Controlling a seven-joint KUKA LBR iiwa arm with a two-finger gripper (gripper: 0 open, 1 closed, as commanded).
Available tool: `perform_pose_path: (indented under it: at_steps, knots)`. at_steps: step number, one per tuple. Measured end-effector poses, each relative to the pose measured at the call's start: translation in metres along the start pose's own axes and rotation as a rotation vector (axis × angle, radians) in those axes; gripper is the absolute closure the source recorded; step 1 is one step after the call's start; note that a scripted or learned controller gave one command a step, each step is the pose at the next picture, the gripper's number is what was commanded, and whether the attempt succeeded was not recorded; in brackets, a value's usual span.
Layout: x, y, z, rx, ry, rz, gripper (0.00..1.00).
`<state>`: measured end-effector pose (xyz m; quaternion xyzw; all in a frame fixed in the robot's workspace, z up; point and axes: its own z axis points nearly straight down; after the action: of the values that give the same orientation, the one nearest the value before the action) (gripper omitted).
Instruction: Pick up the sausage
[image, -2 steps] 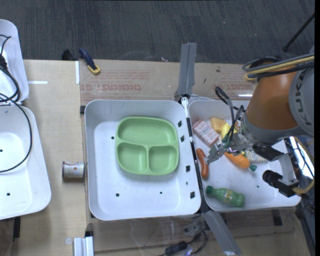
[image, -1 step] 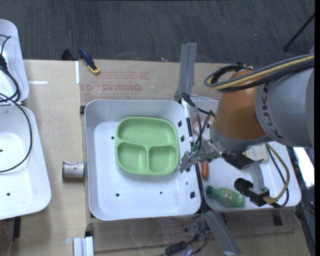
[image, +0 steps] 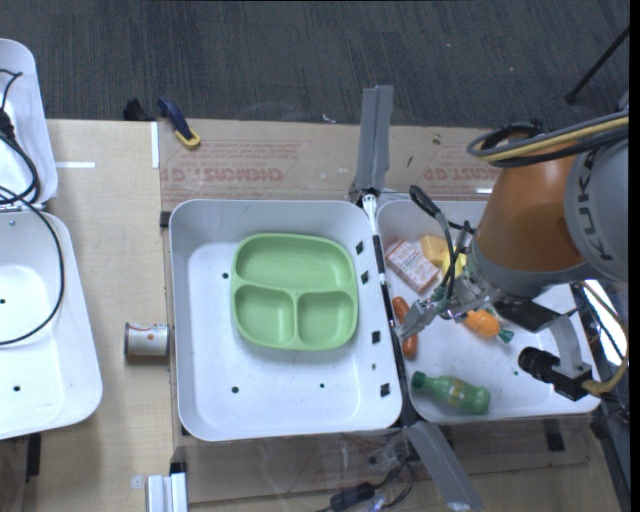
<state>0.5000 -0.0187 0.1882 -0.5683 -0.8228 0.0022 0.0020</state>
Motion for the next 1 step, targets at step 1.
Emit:
perform_pose_path:
  at_steps: [1]
  knots:
    - [0.0721, 0.0038, 0.0001, 0.002, 0.0, 0.025, 0.0]
